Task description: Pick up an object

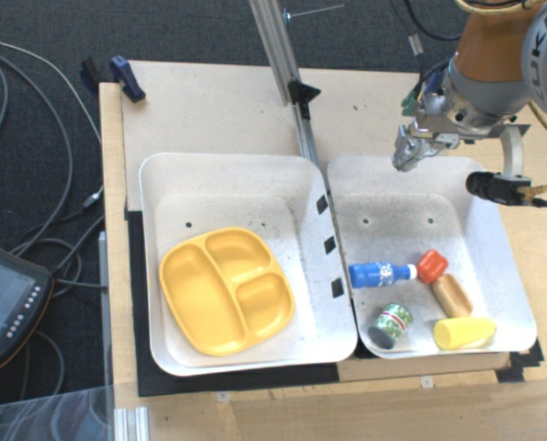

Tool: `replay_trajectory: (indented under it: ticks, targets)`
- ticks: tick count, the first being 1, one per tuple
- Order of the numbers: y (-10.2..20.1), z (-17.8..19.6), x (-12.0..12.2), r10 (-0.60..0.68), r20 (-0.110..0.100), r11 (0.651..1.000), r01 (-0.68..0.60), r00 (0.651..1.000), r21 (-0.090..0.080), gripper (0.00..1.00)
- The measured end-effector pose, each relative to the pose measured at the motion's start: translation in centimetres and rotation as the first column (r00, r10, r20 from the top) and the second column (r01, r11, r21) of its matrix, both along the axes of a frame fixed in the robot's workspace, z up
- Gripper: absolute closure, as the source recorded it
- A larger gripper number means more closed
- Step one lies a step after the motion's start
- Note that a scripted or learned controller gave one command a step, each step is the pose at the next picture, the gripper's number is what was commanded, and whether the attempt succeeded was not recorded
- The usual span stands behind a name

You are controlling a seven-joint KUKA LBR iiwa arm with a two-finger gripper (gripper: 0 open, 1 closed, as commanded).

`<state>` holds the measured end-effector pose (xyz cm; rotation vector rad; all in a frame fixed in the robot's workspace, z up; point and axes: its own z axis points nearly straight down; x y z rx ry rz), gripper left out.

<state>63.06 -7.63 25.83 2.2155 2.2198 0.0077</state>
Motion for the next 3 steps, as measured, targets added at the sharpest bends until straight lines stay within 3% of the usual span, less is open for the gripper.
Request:
replay_trajectory:
  ticks: [2, 3]
  targets:
    - [11.2, 1.0, -0.6, 0.006, -0.007, 1.0, -0.006, 1.0, 0.004, 1.0]
    - [16.1, -0.4, -2.1, 0.005, -0.012, 1.0, -0.004, 1.0, 0.003, 1.0]
